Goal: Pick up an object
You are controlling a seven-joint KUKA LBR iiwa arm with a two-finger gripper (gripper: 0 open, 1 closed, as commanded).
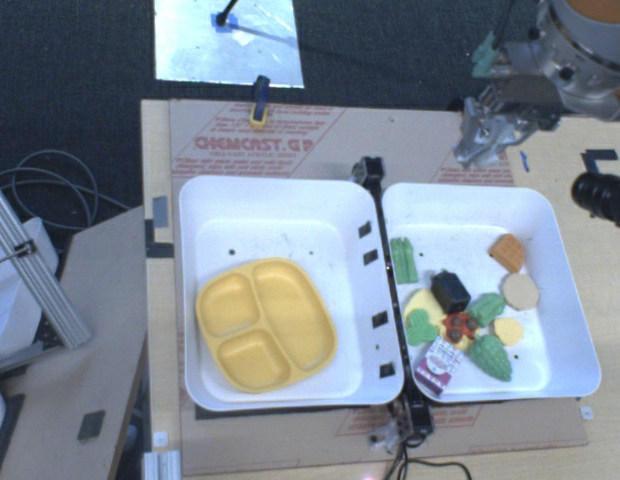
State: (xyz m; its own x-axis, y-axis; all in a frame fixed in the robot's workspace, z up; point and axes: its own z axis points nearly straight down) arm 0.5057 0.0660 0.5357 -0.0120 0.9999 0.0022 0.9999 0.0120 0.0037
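Observation:
The right bin [560,298] holds several small things: a green ribbed piece [403,260], a black block [450,291], an orange-brown square [508,252], a pale round disc [520,291], a yellow piece [508,330], green toy vegetables [490,356] and a purple-and-white packet [439,363]. My gripper [480,140] hangs high above the bench, beyond the far edge of the right bin, apart from every object. Nothing shows between its metal fingers.
The left bin [280,208] holds a yellow divided tray [264,322]. A black clip strip [375,268] runs along the seam between the bins. A shiny sheet [228,26] lies on the floor behind the bench, and a metal frame [30,268] stands at the left.

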